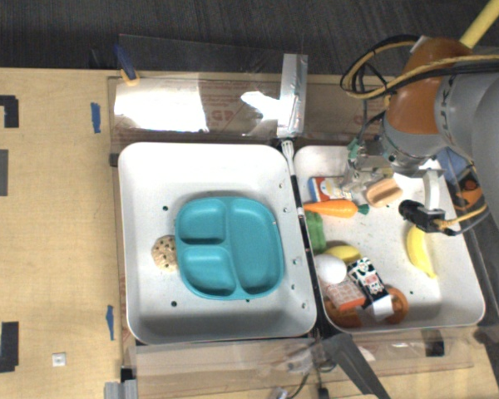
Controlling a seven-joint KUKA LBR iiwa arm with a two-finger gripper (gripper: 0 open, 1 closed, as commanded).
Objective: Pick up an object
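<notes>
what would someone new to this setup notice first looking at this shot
The teal divided plate stands out first, lying in the middle of the left bin with a speckled cookie at its left edge. Next comes the crowded right bin: an orange carrot near its top left and a yellow banana toward its right wall. The gripper hangs over that bin's top end, below the arm's orange band.

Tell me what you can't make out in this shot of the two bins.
- Gripper, camera view: its tip sits in clutter under the arm's wrist, so its grip is unclear.
- Box behind the carrot: partly covered by carrot and gripper, label too small to read.
- Green item by the bin wall: mostly hidden, identity unclear.
- Pile at the right bin's near corner: overlapping items, blurred.
</notes>
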